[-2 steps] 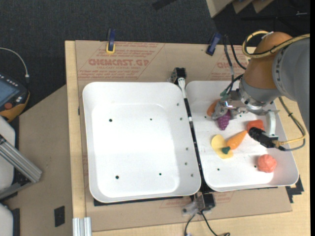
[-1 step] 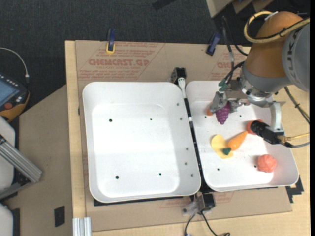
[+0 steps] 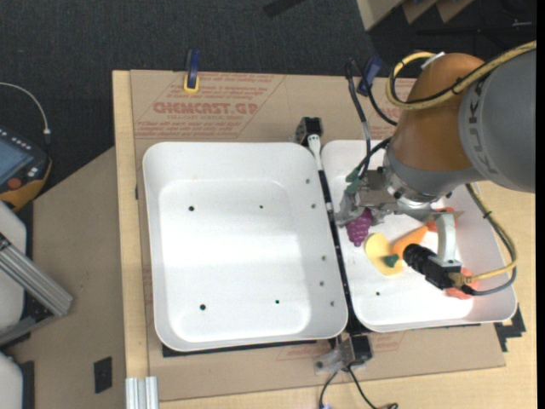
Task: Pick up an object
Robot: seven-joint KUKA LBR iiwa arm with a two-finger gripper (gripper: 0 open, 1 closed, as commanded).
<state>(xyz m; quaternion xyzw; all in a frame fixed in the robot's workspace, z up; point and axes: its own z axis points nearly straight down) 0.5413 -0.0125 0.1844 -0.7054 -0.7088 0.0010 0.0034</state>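
My gripper (image 3: 361, 209) hangs low over the left side of the right bin (image 3: 409, 313), close to the divider between the two bins. Just below it lies a small purple object (image 3: 360, 227), looking like a grape bunch; whether the gripper touches it I cannot tell. A yellow object (image 3: 380, 251) rests right of the purple one, with a green bit at its lower edge. An orange carrot-like piece (image 3: 412, 235) lies beside the yellow one. The arm's orange band and grey wrist hide the bin's upper part.
The left bin (image 3: 170, 177) sits beside the right one on a cardboard sheet (image 3: 213, 100). A small orange-red item (image 3: 461, 292) lies near the right bin's lower right. Black clamps stand at the divider's far end (image 3: 308, 130) and near end (image 3: 356, 348).
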